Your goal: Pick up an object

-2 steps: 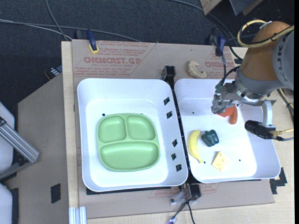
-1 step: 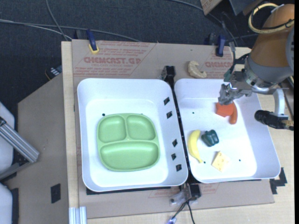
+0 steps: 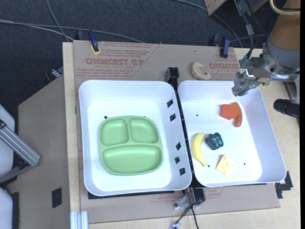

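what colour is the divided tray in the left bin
Light green: the divided tray shows plainly in the camera view.

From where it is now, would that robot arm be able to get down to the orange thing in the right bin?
Probably yes. The gripper sits over the right bin's far corner, close to the orange object, which lies apart from the banana, with nothing over it.

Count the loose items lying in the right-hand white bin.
4, none apparently hidden: orange carrot-shaped toy at upper right, yellow plastic banana at lower left, dark green pepper-like toy touching it, pale yellow cheese wedge nearest the front.
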`<state>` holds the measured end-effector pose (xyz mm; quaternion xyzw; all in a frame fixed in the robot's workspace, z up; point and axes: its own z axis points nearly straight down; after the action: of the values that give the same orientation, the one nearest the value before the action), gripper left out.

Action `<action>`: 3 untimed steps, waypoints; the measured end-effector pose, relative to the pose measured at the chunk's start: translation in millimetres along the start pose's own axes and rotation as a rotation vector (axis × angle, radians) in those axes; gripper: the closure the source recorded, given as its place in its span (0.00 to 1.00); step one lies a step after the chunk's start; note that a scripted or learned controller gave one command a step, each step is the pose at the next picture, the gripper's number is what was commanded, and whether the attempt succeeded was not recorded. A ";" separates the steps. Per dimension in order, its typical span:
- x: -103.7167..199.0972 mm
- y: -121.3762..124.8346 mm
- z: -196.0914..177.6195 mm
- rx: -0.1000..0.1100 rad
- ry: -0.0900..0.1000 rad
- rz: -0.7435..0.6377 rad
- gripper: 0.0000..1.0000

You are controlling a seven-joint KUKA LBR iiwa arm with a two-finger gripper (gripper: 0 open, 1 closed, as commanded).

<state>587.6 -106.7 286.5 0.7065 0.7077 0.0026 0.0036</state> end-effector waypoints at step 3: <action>94.5 -26.1 22.5 0.012 0.004 -0.004 1.00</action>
<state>561.6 -12.3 263.6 0.7052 0.7090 -0.0001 -0.0022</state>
